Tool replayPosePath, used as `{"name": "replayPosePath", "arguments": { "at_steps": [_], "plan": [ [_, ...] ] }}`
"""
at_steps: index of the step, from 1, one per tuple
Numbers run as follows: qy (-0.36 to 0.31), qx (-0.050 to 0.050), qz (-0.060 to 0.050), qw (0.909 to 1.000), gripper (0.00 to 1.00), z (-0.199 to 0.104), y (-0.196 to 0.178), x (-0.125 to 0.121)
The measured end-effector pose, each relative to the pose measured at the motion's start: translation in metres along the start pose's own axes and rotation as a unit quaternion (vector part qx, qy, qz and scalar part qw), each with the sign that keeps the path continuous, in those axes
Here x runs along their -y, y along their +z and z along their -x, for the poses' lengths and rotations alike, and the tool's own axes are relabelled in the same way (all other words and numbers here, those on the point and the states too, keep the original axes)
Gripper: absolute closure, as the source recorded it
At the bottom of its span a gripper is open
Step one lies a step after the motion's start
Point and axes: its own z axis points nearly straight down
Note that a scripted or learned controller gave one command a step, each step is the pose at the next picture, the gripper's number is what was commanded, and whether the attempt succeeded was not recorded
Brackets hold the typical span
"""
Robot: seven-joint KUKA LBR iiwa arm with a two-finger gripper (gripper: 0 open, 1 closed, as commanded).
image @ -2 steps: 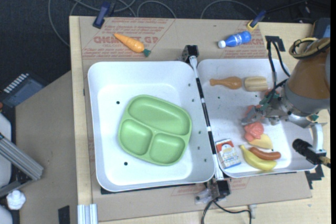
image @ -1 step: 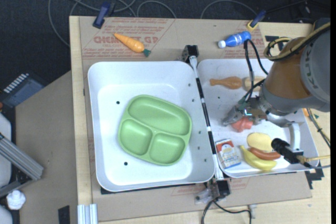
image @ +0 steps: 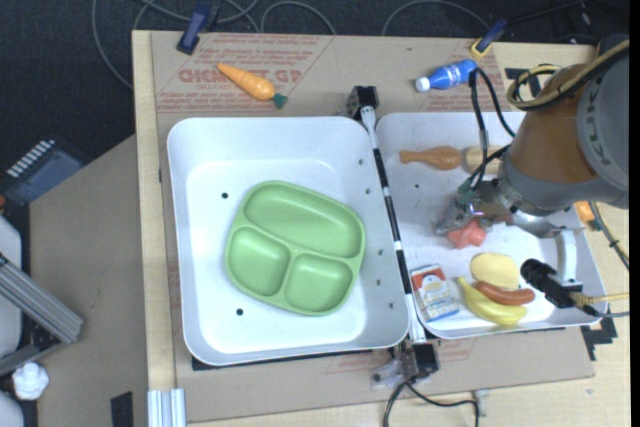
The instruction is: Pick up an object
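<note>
Gripper (image: 470,210) sits low in the right-hand shallow white bin (image: 420,130), directly over a small reddish-pink soft-looking lump (image: 465,235), and from my seat I cannot tell how it is set; the grey wrist and orange band cover that part.

The lump lies near the middle of that bin, touching or just under the tool's tip. I judge it light and somewhat squashy, probably plastic or rubber toy food, so it should give a little and not slip much. Its outline is irregular, so I would take it across its narrowest width, low down, squarely over its middle.

Near it, toward the bin's front, lie a yellow banana-shaped toy (image: 492,305) with a red sausage-shaped toy (image: 505,294) on it, and a small red-and-white carton (image: 433,293) by the dividing wall. A tan drumstick-shaped toy (image: 432,156) lies toward the back, well apart.

The left bin (image: 200,145) bears a pale green three-compartment plastic tray (image: 295,245). I see nothing lifted yet.
</note>
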Motion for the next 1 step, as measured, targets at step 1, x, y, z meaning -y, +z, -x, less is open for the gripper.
{"name": "replayPosePath", "arguments": {
  "at_steps": [1],
  "plan": [
    [-0.001, 0.0, -0.001, 1.0, 1.0, -0.0726, -0.0893, -0.0212]
  ]
}}
